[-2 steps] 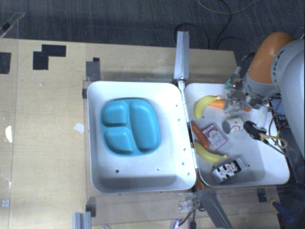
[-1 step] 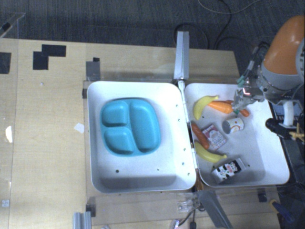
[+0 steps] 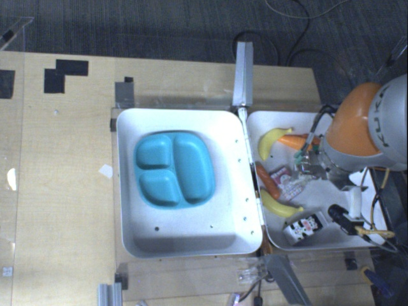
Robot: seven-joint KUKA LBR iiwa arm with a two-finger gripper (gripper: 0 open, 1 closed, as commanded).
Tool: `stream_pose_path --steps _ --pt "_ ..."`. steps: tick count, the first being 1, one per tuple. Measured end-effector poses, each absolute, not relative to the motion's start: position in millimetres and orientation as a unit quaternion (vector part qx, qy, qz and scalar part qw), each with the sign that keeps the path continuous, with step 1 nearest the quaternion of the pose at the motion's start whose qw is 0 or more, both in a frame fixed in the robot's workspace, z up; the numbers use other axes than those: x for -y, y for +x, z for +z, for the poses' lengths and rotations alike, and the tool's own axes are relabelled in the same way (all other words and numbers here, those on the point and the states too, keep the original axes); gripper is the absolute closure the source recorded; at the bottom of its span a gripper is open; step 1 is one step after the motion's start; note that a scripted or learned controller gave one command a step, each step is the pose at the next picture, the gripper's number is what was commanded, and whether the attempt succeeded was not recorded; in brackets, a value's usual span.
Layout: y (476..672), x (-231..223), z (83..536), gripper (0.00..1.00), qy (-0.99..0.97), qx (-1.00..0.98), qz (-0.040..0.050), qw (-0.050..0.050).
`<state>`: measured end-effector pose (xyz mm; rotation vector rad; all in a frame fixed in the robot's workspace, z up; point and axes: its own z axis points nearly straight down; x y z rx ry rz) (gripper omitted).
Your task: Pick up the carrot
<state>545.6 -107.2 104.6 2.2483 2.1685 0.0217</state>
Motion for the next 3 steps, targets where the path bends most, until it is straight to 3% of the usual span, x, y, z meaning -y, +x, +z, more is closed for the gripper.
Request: stream_pose_path --steps 1,2,3 --pt "573.0 147 90 1.00 0.601 -0.799 0.0032 0.008" --pt "572.8 147 90 0.00 0.601 -0.799 0.0030 0.007" --pt "637.7 134 88 0.00 0.593 -0.805 -0.0015 -0.001"
